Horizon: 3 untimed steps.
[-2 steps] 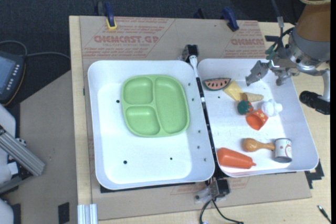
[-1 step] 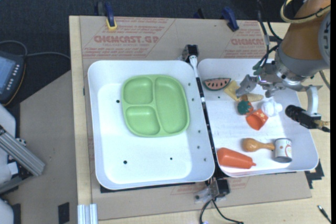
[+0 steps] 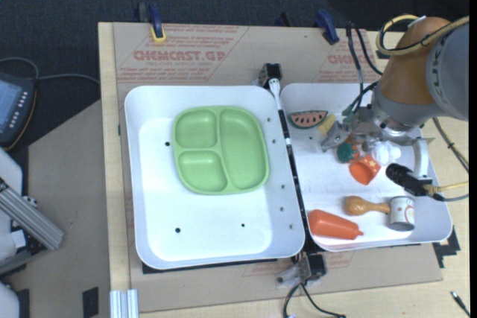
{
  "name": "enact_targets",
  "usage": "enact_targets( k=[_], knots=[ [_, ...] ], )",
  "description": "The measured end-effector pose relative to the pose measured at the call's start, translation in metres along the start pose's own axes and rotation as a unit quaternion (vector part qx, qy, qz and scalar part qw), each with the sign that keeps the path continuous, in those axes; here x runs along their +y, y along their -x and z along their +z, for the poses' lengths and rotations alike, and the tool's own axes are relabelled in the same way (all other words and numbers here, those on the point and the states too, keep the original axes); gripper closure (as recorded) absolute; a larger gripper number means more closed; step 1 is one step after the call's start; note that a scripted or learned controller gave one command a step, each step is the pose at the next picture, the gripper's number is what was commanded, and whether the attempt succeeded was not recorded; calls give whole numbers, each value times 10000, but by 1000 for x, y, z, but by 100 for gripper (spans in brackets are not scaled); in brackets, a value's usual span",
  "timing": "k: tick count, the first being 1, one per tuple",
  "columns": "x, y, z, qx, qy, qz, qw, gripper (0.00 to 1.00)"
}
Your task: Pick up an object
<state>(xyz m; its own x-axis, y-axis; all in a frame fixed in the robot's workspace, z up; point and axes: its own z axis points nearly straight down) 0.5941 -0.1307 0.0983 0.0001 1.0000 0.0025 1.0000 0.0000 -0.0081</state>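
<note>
My gripper [image 3: 344, 136] is low over the back of the right bin [image 3: 328, 190], under the grey arm with its orange band. Directly in front of it lies a small teal object [image 3: 345, 153], touching or almost touching the gripper. An orange cup [image 3: 364, 170] lies just right of the teal object. A watermelon slice [image 3: 307, 118] rests to the gripper's left, near the bin's back wall. A small yellow piece [image 3: 328, 124] sits against the gripper's left side. Whether anything is held is hidden by the wrist.
The front of the right bin holds an orange carrot [image 3: 334, 225], a tan wooden maraca-like toy [image 3: 365, 205] and a small silver can [image 3: 402, 213]. In the left bin [image 3: 149, 182] lies a green divided plate [image 3: 220, 149].
</note>
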Motion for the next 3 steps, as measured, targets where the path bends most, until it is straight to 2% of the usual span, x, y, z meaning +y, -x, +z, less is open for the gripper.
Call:
enact_targets(
  k=[1, 2, 3],
  knots=[
    [0, -1, 15, -6, 19, -2, 10000, 0],
    [0, 0, 3, -10, 38, 5, 10000, 100],
    [-4, 1, -41, -20, 64, 6, 10000, 100]
  ],
)
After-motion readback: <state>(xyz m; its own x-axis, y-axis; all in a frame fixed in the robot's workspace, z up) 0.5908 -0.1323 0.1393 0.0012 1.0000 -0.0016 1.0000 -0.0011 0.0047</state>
